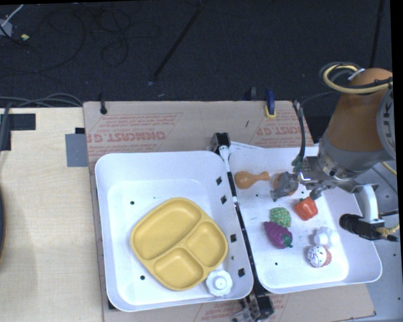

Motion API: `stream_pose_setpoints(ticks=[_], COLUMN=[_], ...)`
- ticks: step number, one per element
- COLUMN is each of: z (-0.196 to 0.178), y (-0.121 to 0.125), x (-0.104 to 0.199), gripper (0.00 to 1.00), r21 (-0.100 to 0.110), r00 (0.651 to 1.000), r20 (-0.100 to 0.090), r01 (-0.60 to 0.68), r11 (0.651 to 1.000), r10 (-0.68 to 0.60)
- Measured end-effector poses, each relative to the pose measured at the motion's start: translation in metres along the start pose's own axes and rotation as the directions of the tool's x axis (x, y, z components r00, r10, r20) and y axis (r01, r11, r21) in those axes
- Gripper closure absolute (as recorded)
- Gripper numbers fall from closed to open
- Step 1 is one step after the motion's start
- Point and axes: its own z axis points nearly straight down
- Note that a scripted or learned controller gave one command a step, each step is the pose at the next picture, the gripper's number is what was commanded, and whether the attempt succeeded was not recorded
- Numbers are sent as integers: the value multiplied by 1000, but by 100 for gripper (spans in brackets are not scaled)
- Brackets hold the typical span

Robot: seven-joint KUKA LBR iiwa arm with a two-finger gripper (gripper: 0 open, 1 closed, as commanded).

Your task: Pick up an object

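Note:
My gripper (299,189) hangs over the back part of the right bin (366,266), open, with nothing between its fingers. One grey finger (282,185) is near the tan pear-shaped toy (250,179). The other finger (315,193) is just above the red toy (306,208). In front of the gripper lie a green bumpy toy (280,216) and a purple toy (278,234), which touch each other. A white lumpy piece (322,236) and a speckled egg-like ball (318,256) lie at the front right.
The left bin (113,194) holds a yellow divided plate (180,243) and a small white cap (219,282) at its front right. A black hinge strip (231,209) separates the two bins. The arm's orange band (361,116) rises at the right.

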Motion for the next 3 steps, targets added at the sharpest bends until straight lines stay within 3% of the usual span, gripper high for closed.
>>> stream_pose_setpoints(ticks=[1,2,3], z=[-10,97,-74], y=[0,14,8], x=[-1,-11,86], gripper=[100,100,100], r21=[3,0,-17], r00=[1000,1000,1000], r20=[-1,1,-2], r01=[-1,-1,10], r11=[1000,1000,1000], r10=[1,1,-10])
